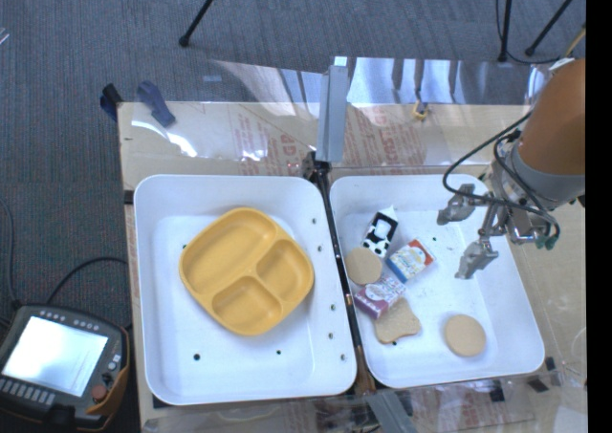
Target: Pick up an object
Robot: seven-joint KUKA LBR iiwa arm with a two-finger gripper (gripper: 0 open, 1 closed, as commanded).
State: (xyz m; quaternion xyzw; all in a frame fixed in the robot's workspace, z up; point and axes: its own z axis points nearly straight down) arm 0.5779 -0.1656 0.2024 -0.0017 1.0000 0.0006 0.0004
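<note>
Camera view: the gripper (475, 262) hangs over the right bin (531, 350), fingers spread and holding nothing. Toy pieces – a round cookie (465, 335), a small carton (410, 260) – lie below, apart from it

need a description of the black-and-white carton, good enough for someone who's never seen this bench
Take the right bin, the one the arm reaches over. Near its upper-left corner a cluster of small items lies beside the divider; the black-and-white carton is the topmost one. Its cow-like patches set it apart from the tan round piece below it and the orange-and-white packet to its right.
</note>
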